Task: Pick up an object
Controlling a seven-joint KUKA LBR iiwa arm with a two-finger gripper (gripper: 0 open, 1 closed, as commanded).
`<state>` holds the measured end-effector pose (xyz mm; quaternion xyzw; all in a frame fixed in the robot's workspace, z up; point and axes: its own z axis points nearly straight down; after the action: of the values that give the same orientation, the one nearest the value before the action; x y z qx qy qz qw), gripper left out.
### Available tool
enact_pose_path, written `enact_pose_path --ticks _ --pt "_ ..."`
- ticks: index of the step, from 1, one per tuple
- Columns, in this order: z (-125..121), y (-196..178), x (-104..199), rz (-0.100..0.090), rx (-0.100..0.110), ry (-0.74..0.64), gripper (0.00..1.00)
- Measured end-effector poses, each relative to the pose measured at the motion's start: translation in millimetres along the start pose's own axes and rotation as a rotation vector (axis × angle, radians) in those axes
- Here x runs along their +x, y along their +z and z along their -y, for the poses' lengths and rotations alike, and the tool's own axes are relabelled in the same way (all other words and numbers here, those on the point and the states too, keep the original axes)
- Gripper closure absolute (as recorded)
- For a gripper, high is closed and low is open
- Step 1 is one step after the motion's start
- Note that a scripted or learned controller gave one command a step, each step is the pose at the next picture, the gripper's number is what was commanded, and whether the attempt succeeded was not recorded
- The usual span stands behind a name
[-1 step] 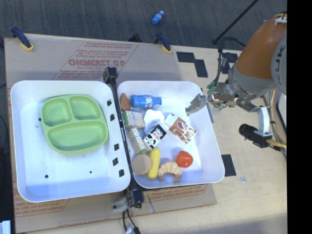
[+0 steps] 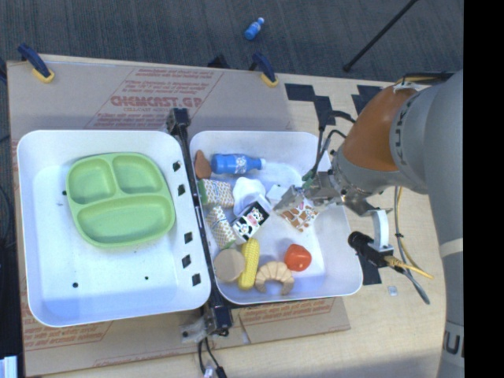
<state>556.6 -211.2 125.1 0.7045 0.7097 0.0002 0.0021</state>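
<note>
Gripper [image 2: 303, 198] was low in right bin [image 2: 340, 283], above patterned packet [image 2: 300, 213]; jaw state could not be told. Tomato [image 2: 298, 257], croissant [image 2: 275, 275], corn [image 2: 250, 263] lay nearby.

Bright, even overhead light; soft shadows, mild glare on white bins [image 2: 47, 144]; slightly soft focus.

A dark grey carpet [image 2: 157, 6] covers the floor beyond the counter [image 2: 409, 329], with a small blue object [image 2: 253, 28] lying on it. The counter has a pale wood top. A flat sheet of printed cardboard [image 2: 157, 93] lies on it, held at its far edge by blue clamps [image 2: 35, 61]. Light is even.
</note>
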Motion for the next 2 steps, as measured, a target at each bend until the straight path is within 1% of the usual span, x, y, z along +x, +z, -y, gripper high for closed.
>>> enact_pose_path --ticks 1,2 --pt "-22 34 0 -0.001 0.006 0.0 0.0" --pt "-23 22 0 0.0 0.004 -0.004 1.0"
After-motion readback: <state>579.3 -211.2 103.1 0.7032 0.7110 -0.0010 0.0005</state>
